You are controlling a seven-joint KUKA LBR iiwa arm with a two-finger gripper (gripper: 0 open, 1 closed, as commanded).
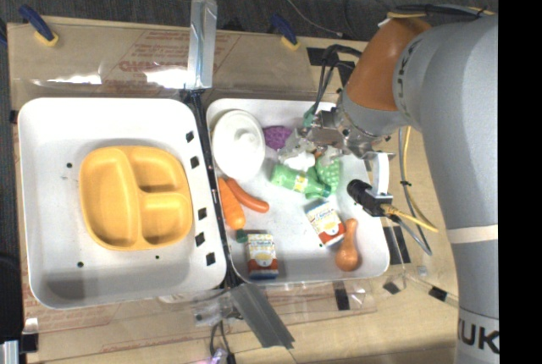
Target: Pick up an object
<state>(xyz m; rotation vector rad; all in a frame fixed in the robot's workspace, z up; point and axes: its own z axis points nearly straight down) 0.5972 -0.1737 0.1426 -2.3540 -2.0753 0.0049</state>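
Observation:
My gripper [315,144] is down in the right bin [288,265], at its upper right part, over a cluster of toys. Right under it lie a green bottle-like item [292,179], a green spotted item [330,174] and a purple piece [275,135]. A white bowl [237,142] sits to the left of the gripper. Lower in the bin are an orange carrot [231,206], a red-orange sausage shape [250,197], a small carton [324,223], a small can [262,256] and an orange gourd shape [347,248]. The wrist hides the fingertips.
The left bin [51,269] holds a yellow divided plate [135,195]. A metal clamp [201,41] stands at the far edge between the bins. The grey arm with its orange band [381,66] fills the right side, and cables [415,218] hang beside the right bin.

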